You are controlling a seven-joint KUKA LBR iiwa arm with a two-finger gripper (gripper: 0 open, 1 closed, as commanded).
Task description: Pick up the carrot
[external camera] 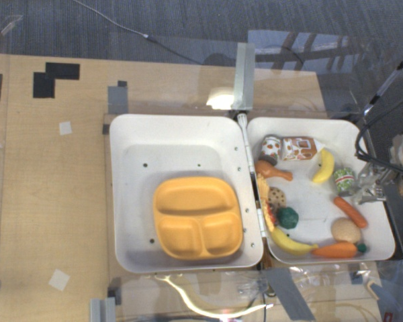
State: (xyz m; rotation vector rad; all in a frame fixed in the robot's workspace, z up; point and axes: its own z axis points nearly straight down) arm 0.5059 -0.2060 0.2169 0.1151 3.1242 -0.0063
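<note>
Carrot (337, 250) at right bin's (389, 247) 6 o'clock, untouched | claw (371, 190) at 3 o'clock, state unclear | step: approach | next: descend over carrot.

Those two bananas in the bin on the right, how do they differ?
The banana by the far wall is shorter and stands nearly lengthwise up the bin; the banana by the near wall is longer and lies crosswise, curving along the bottom beside a carrot. Both are yellow and lie in the right bin.

Silvery metal gripper (371, 188) with black cables looping off its upper side.
</note>
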